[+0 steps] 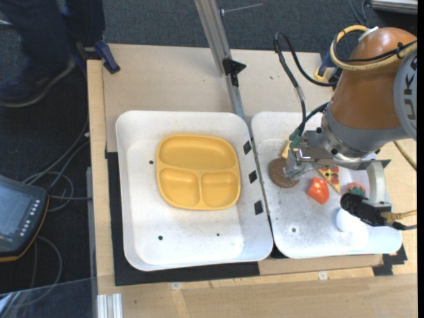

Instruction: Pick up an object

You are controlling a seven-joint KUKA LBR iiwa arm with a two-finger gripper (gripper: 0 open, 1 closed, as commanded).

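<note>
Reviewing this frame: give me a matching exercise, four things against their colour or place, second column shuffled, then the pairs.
Things:
1. divided tray
2. round disc
3. strawberry-like toy
4. gripper

Descriptions:
A. brown, at the right bin's left side
B. red-orange, right of the disc
C. yellow, in the left bin
D. metal, just above the disc

Pairs: 1-C, 2-A, 3-B, 4-D

Arm (397, 91) — partial letters "UK" — nothing else legible.
</note>
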